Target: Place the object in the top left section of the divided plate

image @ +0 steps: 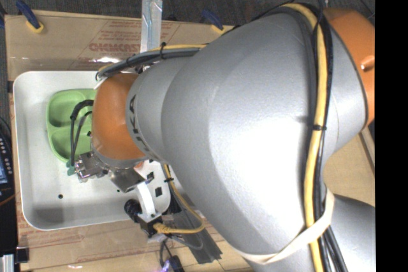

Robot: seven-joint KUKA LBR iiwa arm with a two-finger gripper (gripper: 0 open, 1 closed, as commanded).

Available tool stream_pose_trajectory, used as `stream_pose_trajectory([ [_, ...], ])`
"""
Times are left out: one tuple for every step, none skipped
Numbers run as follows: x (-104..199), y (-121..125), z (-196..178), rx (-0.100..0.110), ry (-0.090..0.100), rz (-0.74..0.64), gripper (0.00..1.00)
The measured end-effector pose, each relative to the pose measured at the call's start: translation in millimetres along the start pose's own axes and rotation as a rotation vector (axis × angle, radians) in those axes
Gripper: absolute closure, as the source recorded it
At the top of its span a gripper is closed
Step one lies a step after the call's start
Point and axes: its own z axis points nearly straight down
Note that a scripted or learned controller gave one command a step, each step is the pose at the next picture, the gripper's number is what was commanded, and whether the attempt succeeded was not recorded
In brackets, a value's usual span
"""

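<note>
A green divided plate [62, 119] lies in the left white bin [29, 156], its right part hidden under my arm. Two of its sections show at the plate's left side. My arm reaches in from the right and covers most of the view, with the orange band above the plate's right edge. The wrist hardware [86, 165] hangs just below and right of the plate's lower section. The object to be placed is hidden from me.
The bin sits on a cardboard-covered bench [76, 35] held by blue clamps [30, 16]. A metal post [152, 22] stands behind the bin. Cables and a white fitting [153, 197] hang beneath the arm near the bin's front rim.
</note>
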Motion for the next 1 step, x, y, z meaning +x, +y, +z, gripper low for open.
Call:
stream_pose_trajectory([
  [11.8, 23.6, 14.3, 0.032, 0.006, -0.209, 1.00],
])
